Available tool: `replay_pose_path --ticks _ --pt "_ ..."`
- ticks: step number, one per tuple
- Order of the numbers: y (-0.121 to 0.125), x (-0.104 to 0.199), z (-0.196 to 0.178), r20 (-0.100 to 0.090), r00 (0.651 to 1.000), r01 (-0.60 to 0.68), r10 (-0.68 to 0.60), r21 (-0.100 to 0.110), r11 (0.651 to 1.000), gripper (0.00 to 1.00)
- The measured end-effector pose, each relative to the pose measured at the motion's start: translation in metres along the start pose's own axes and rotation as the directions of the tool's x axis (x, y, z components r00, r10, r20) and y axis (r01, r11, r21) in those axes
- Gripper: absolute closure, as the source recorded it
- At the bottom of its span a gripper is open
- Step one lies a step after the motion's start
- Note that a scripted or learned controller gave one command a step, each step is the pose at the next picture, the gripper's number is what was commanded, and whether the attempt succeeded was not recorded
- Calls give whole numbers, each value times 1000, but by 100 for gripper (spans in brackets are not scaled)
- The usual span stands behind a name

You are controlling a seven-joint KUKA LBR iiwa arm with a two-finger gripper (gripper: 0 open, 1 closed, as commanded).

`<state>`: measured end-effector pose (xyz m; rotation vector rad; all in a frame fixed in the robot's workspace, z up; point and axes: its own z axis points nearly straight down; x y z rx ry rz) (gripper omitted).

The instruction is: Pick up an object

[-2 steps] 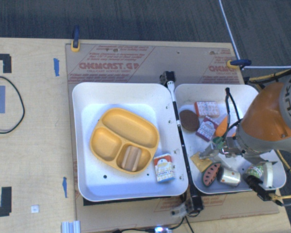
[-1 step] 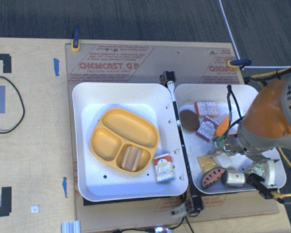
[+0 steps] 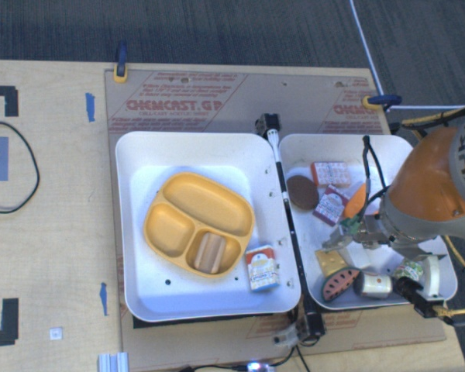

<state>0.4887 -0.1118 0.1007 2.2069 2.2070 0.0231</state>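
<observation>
Arm: grey with an orange band (image 3: 430, 180), reaching in from the right edge of the frame over the right bin (image 3: 294, 231).
End effector (image 3: 355, 235): low over the middle of the right bin, just above the yellow wedge; whether it is released or clenched cannot be told from this slanted look, and nothing is seen held in it.
Right bin contents, upper part: a brown disc (image 3: 301, 191) at the left, a red-and-white packet (image 3: 330, 173) beside it, a smaller reddish packet (image 3: 330, 205) below that, and an orange carrot-like piece (image 3: 356, 198) just beside the arm.
Right bin contents, lower part: a yellow wedge (image 3: 332, 261), a red watermelon slice (image 3: 340, 284) touching its lower edge, a white cylinder (image 3: 373, 284) to the right of the slice, and a green-and-white wrapped item (image 3: 413, 270) near the bin's right corner.
Left bin (image 3: 132, 208): centre of the frame, holding a yellow divided tray (image 3: 195, 222).
Tray: a tan roll-shaped piece (image 3: 211, 252) lies in its lower right compartment.
Small carton (image 3: 261, 267): red and white, in the left bin's lower right, just beside the tray.
Tabletop (image 3: 46, 231): light wood, with a black cable (image 3: 19, 173) looped at the left of the frame.
</observation>
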Motion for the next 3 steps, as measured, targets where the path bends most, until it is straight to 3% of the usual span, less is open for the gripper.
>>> replay_pose_path --ticks 1,2,3 --pt "2 0 -10 1 1000 0 0 -4 1000 100" --pt "-2 78 -85 -5 1000 2 -2 22 1000 100" --pt "0 78 -95 -4 1000 3 -3 18 1000 100"
